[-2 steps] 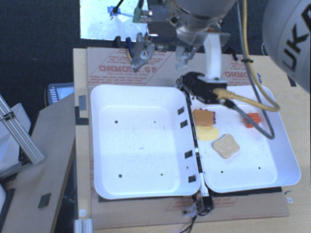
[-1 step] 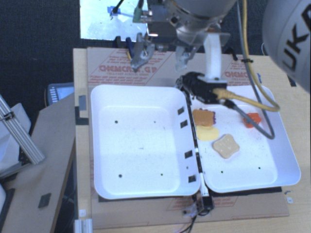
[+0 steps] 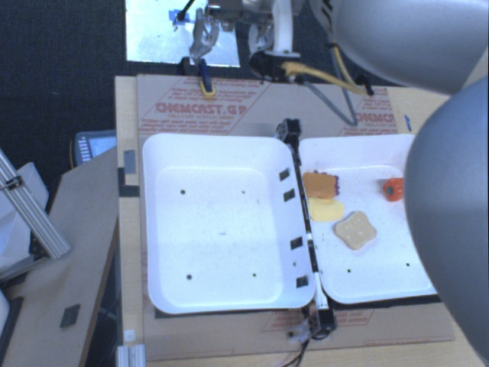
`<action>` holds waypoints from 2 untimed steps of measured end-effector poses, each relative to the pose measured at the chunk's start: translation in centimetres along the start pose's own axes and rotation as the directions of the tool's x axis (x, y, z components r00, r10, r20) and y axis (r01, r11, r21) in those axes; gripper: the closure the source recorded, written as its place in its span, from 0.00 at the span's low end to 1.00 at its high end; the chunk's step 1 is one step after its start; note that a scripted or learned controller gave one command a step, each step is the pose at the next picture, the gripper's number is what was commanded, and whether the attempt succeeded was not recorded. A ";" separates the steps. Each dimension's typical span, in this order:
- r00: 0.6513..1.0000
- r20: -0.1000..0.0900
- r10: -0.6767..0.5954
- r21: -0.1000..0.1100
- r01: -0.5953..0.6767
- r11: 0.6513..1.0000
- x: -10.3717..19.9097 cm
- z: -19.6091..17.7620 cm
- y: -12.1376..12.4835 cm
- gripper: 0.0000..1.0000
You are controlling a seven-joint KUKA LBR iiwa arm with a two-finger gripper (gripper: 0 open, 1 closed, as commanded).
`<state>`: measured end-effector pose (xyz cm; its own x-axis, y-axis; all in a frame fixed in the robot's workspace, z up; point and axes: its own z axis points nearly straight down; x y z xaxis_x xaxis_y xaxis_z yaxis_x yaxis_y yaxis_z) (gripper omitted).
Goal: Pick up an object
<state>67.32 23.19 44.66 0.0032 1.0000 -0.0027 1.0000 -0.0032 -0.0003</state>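
The right bin (image 3: 382, 285) holds several small objects near its left wall. An orange-brown block with a purple edge (image 3: 319, 184) lies next to a flat yellow piece (image 3: 327, 210). Just below them is a tan bread-slice shape (image 3: 355, 230). A small red-orange item (image 3: 393, 189) lies further right, partly behind the arm. My gripper (image 3: 238, 40) hangs high at the top of the view, beyond the bins' far edge, well away from all the objects. Its two fingers stand apart with nothing between them.
The left bin (image 3: 221, 281) sits beside the right one, joined along a black clipped seam (image 3: 299, 205). The big grey arm body (image 3: 451, 205) covers the right bin's right side. Cardboard (image 3: 206, 109) lies under both bins.
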 end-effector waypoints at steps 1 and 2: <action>1.000 -0.004 -0.008 -0.005 0.008 1.000 0.2 -1.9 -0.4 1.00; 1.000 -0.004 -0.007 -0.003 0.007 1.000 0.3 -3.4 -0.5 1.00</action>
<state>66.83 23.45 48.10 -0.0039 1.0000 0.0012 1.0000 0.0039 0.0030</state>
